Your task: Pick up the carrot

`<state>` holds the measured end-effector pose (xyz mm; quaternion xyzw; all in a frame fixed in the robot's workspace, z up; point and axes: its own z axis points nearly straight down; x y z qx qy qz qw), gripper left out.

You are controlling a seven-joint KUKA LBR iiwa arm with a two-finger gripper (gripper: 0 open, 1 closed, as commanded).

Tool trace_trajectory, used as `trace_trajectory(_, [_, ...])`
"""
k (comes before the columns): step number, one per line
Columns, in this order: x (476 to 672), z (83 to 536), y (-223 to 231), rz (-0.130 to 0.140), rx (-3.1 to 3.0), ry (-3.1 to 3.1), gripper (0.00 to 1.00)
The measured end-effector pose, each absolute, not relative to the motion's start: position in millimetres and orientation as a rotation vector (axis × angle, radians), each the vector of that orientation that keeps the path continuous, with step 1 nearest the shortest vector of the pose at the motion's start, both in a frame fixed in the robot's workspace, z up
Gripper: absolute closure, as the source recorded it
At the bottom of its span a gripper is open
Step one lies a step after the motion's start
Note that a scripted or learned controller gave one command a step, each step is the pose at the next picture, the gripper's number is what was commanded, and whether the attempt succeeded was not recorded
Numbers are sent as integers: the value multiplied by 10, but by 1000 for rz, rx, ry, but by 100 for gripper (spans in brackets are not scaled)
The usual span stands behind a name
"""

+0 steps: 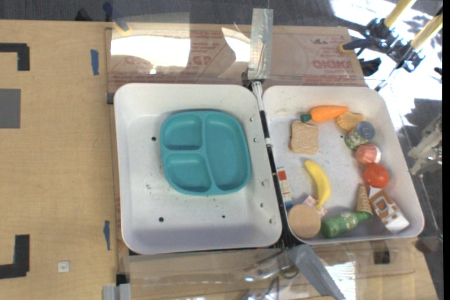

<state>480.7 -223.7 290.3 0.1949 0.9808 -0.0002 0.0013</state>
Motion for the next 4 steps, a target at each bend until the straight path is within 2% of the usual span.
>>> trace_trajectory(4, [4892, 3378, -2245, -14, 601, 3043, 100])
